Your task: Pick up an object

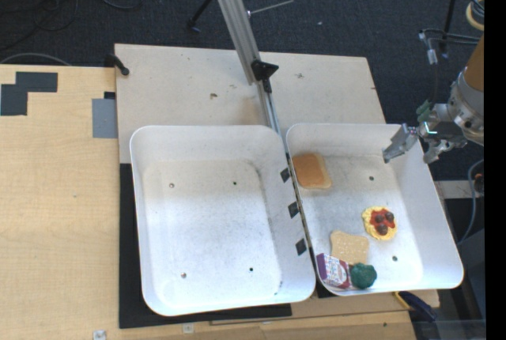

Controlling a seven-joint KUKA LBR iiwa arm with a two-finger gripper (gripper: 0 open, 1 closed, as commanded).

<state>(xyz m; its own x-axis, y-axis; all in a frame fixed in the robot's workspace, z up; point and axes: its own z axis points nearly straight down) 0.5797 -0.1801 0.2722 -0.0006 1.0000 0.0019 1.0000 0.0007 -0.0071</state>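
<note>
Objects lay in the right bin [419, 196]: a tan bread slice [311, 171] at upper left, a yellow tart with red berries [380, 222] at centre right, a cracker [349, 246], purple packet [333, 270] and green ball [364, 276] at the lower edge. Gripper [416, 142] hovered over the bin's upper right rim, fingers apart, nothing between them.

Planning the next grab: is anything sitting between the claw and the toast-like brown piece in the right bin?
Nothing visible stands between them. The claw hangs over the right bin's upper right rim, and bare white floor runs from there to the brown toast-like piece by the divider. The other items lie nearer the bin's front edge, off that line.
</note>
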